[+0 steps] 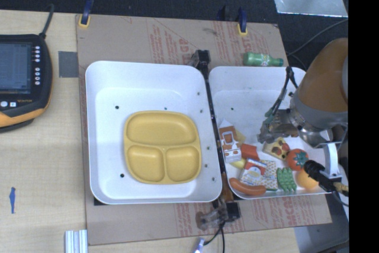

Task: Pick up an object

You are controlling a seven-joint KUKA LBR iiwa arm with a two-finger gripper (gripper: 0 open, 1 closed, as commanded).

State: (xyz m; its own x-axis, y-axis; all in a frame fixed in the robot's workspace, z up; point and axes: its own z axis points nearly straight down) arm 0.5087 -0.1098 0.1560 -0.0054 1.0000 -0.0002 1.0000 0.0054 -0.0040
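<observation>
While my arm [323,83] reaches in from the right, my hand [273,125] hangs low over the right bin [249,83], just above the pile of toy food on its near side. I cannot tell how my hand is set; it is dark and tangled with cables from this angle, and I see nothing clearly between its tips.

Below and beside my hand lie the things to pick from: a small box with a red and white label [228,140], a red packet [249,151], a printed carton [254,173], a hot dog [247,188] along the near rim, a green piece [286,179], a tomato [296,159], an orange piece [308,179] at the right near corner, and a yellowish slice [275,147] just under my hand. They crowd together, several touching.

To the left, the left bin [103,127] carries a yellow divided plate [161,146] with three compartments. A green bottle [262,59] lies on its side on the cardboard sheet [148,38] just beyond the right bin's far rim. At the far left of the tabletop [35,186] sits a control pendant [22,83] with a screen.
</observation>
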